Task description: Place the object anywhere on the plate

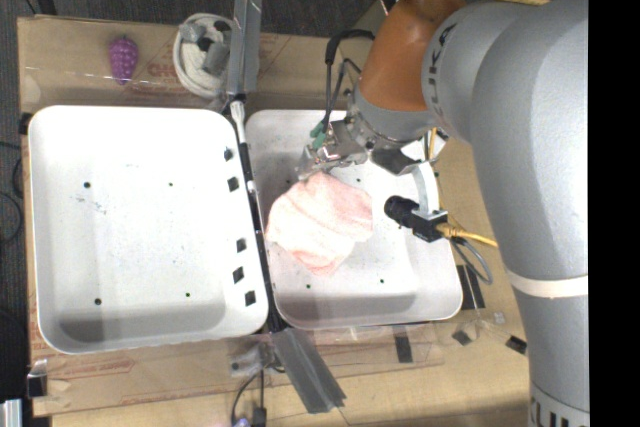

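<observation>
The arm (520, 115) came in from the right, grey body with the orange band (405, 55) above the wrist, reaching over the right bin (440, 290). The gripper (328, 153) sat low over the upper left part of that bin, right at the top edge of the plate (320, 220). Finger state could not be told: the tips were small, dark and cluttered against the wrist hardware, and it was unclear whether anything sat between them.

The plate was pinkish white, round, and lay inside the right bin, toward its left wall and roughly mid-height. It looked tilted or blurred; its exact lie was hard to read. The gripper appeared to touch or nearly touch its upper rim; contact was unclear.

A black cylindrical part (405, 211) with a yellow cable (470, 237) stuck out just right of the plate, attached to the arm side.

The left bin (60, 315) stood beside the right bin, sharing a divider with black clips (240, 245).

Outside the bins, on the bench (60, 45) at top left, lay a small purple object (123, 57). Near it, to the right, sat a white coiled thing (200, 50), beside a grey upright bar (243, 40).
</observation>
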{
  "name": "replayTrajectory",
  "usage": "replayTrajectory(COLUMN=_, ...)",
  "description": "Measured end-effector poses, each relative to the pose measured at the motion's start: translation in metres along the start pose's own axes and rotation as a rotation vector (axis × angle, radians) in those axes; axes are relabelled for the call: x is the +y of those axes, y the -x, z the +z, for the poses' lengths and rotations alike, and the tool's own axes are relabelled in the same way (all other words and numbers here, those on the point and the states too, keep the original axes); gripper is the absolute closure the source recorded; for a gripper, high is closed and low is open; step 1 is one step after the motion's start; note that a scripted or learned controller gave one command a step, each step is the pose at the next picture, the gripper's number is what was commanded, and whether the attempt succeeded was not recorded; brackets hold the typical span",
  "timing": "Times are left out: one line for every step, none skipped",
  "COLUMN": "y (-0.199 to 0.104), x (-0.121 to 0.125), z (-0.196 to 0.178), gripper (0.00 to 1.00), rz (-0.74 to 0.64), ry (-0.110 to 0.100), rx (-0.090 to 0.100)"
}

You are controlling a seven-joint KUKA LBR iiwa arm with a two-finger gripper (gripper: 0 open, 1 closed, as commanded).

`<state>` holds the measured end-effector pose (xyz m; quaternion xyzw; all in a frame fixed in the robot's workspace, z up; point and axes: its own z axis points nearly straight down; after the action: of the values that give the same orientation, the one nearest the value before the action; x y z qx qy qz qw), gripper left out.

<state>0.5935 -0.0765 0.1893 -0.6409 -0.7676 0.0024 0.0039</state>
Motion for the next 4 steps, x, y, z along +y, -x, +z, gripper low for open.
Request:
replayTrajectory(y=-0.001, x=0.000, z=-0.041, gripper=1.00, rz=-0.008, ry=0.004, rx=-0.002)
replayTrajectory(y=-0.050, x=0.006, z=-0.031, gripper=1.00, rz=-0.413, ry=0.001, rx=-0.002)
replayTrajectory(y=-0.099, x=0.001, z=-0.042, gripper=1.00, rz=-0.820, ry=0.002, rx=-0.004)
replayTrajectory(y=-0.149, x=-0.005, z=-0.048, gripper=1.00, rz=-1.224, ry=0.001, rx=-0.005)
